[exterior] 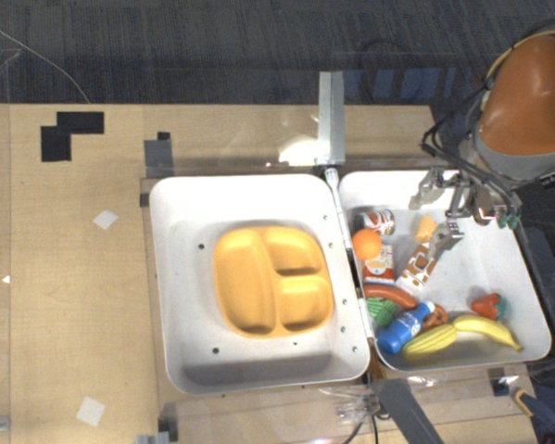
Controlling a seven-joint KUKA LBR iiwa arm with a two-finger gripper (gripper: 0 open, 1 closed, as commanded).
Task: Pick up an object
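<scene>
Hovering over the right bin (531, 287), the gripper (455, 209) shows spread, empty fingers, presumably ready to descend on the toy food below them, a small orange-white packet (422, 260) nearest.

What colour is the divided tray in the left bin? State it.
Yellow: the divided tray shows best in the camera view.

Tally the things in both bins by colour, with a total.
Yellow: 2, tray and banana
Orange: 2, round fruit, small piece
Red: 3, can, sausage, strawberry
Blue: 1, bottle
Green: 1, piece
Total: 9
</scene>
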